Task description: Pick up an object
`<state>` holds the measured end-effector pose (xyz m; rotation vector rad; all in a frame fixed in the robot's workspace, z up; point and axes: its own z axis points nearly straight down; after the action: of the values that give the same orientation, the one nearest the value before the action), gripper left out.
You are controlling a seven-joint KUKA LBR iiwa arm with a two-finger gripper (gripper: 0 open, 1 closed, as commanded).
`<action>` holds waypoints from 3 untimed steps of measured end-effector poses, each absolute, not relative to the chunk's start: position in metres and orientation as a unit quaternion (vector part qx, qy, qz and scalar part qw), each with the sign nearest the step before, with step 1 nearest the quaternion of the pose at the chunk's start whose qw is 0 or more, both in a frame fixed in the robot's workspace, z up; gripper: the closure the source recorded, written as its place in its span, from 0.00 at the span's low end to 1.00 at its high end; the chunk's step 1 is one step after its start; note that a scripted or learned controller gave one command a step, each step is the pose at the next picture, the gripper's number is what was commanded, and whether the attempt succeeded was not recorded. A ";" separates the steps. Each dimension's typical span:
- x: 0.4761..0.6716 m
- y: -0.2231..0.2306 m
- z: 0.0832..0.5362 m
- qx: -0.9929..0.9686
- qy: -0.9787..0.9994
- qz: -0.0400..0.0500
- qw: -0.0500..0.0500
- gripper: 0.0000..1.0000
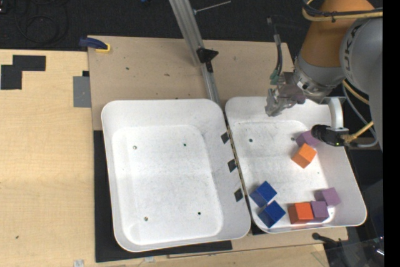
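Grey arm (369, 59) reaching in from right, orange band uppermost, pincer (277, 104) pointing down-left

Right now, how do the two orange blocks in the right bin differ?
The upper orange block sits alone mid-bin, turned at an angle, with a small purple block just above it. The lower orange block lies squarer to the front wall of the right bin, wedged in a row between a blue block and a purple block. Both look like similar small cubes.

Grey arm (369, 53) with orange band (331, 28) above the wrist; yellow and black cables (325, 0) loop around it; metallic grey tool (278, 103).
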<state>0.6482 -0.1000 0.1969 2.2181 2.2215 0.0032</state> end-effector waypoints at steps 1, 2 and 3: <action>0.650 -0.104 0.241 0.705 0.709 0.001 0.001 1.00; 0.620 -0.058 0.244 0.706 0.708 -0.001 -0.002 1.00; 0.601 -0.011 0.251 0.706 0.709 -0.001 -0.002 1.00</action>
<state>0.6011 -0.0114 0.2508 2.2203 2.2292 -0.0017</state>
